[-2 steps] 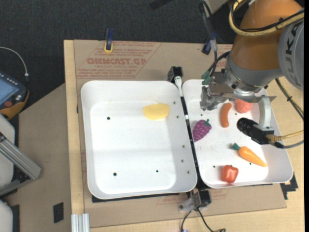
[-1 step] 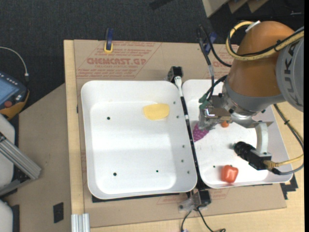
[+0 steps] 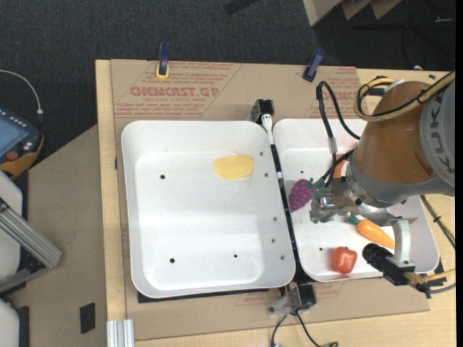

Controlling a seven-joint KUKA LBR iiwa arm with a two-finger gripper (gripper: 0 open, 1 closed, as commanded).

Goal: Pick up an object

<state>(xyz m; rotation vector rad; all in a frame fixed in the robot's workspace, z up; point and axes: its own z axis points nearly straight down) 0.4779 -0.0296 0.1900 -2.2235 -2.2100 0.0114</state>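
My gripper (image 3: 323,208) hangs low over the middle of the right bin (image 3: 307,142), under the orange-banded wrist. A purple bunch of grapes (image 3: 300,193) lies just to its left, close to or touching it. Right of the gripper lies an orange carrot (image 3: 376,232), partly under the arm. A red pepper (image 3: 343,259) sits near the bin's front edge, below the gripper. In the left bin (image 3: 195,266), a flat yellow piece (image 3: 234,166) rests toward the back right.
The divider between the two bins (image 3: 282,201) runs just left of the grapes. A black part with cables (image 3: 387,262) juts out by the right bin's front right corner. Blue clamps (image 3: 163,63) hold the cardboard at the back.
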